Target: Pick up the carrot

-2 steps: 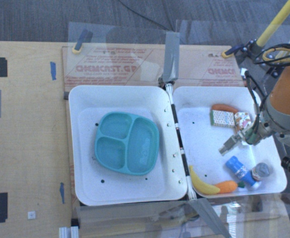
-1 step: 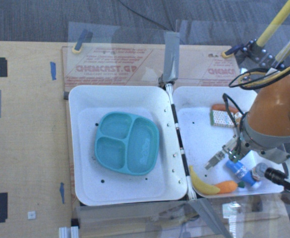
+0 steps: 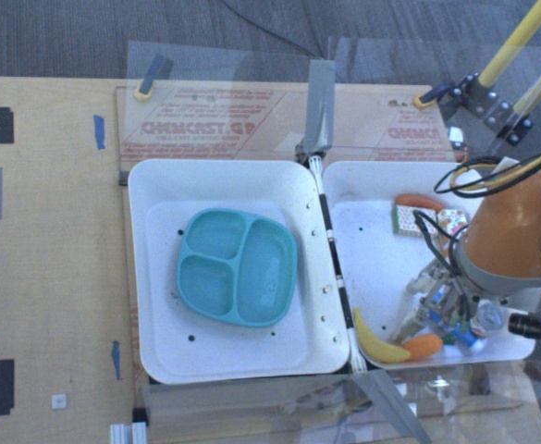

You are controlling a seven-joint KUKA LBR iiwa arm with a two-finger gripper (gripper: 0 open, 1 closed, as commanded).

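The carrot (image 3: 424,345), small and orange, is seen lying at the near edge of the right bin (image 3: 372,248), just beside the tip of a yellow banana (image 3: 377,343). The gripper (image 3: 436,311) is positioned directly above and behind the carrot, among tangled wires; whether it is open or closed cannot be told, and nothing is seen held in it. A second orange item (image 3: 416,202) and a small printed box (image 3: 409,220) are found at the far side of the same bin. In the left bin (image 3: 159,192) a teal divided plate (image 3: 238,267) is placed. Both bins are carried by the desk (image 3: 48,248).
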